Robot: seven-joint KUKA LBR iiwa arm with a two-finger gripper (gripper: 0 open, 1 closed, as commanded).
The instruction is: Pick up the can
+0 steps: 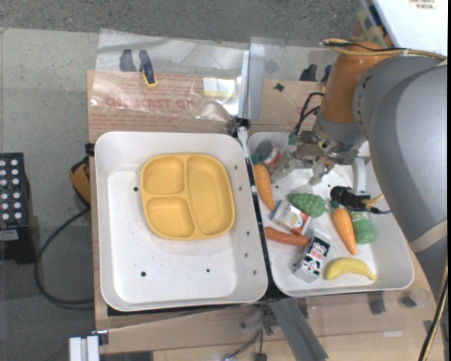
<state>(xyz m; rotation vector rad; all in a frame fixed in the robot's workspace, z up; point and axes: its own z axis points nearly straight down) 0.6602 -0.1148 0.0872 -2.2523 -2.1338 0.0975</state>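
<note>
Pincer (307, 165) is hanging low over the far end of the right bin (395, 278), under the arm's orange band, and you are not getting a clear enough look to tell whether it is apart or together; nothing is showing clamped in it.

Moving from your left, the left bin (113, 224) is carrying a yellow divided plate (188, 195). Crossing into the right bin, you are looking at what seems to be the can (262, 153), a grey rounded thing sitting in the far left corner, just beside the pincer and apart from it. Only part of it is showing, so which way its long axis is running cannot be told.

Just in front of it an orange carrot (264, 187) is lying along the bin's left wall. Further right a small carton (289, 216) is sitting beside a green bumpy piece (309, 203), a black-and-white box (312, 256) is lying nearer you, and a banana (349, 269) is resting by the near rim
</note>
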